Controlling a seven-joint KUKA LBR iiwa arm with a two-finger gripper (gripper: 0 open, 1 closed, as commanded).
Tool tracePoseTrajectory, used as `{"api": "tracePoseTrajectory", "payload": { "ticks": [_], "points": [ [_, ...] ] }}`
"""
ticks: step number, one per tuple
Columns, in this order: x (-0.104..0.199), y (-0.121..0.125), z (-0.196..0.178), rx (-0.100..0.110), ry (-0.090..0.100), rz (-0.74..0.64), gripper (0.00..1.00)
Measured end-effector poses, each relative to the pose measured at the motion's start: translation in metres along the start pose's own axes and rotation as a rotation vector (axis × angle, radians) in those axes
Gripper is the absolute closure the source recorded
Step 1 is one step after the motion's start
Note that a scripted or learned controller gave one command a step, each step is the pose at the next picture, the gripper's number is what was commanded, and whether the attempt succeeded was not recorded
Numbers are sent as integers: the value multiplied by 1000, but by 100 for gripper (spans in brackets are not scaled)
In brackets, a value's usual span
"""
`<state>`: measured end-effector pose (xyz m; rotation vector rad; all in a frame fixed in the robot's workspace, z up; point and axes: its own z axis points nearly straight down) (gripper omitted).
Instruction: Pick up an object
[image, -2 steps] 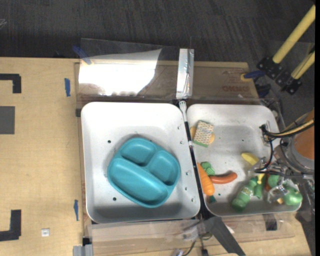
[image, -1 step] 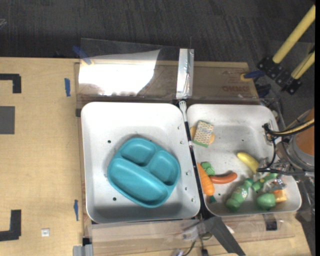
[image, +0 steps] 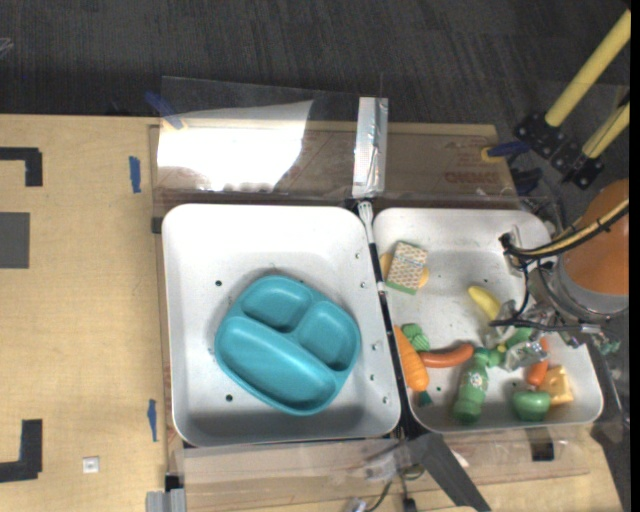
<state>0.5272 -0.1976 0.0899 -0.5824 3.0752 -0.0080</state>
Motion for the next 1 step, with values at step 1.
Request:
{"api": "tracePoseTrajectory", "payload": {
  "ticks": [1],
  "points": [
    [-92, 3, -115, 0, -6, -1, 100]
  ]
}}
